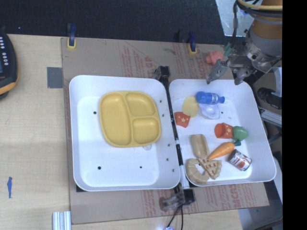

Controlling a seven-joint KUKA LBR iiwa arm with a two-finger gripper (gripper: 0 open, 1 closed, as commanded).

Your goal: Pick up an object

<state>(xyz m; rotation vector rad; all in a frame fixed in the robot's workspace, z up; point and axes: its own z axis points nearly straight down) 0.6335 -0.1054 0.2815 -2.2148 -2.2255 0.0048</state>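
Camera view: claw (225, 74) spread wide, gripping nothing, above the can (239, 160), its label unreadable.

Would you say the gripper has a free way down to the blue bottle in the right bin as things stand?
Probably yes. The gripper hangs open above the right bin's far rim, and the blue bottle lies just below it, uncovered from above.

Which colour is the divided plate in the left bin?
Yellow: the divided plate shows clearly in the camera view.

Toys crowd the right bin (254, 128); left bin (84, 143) offers open floor.
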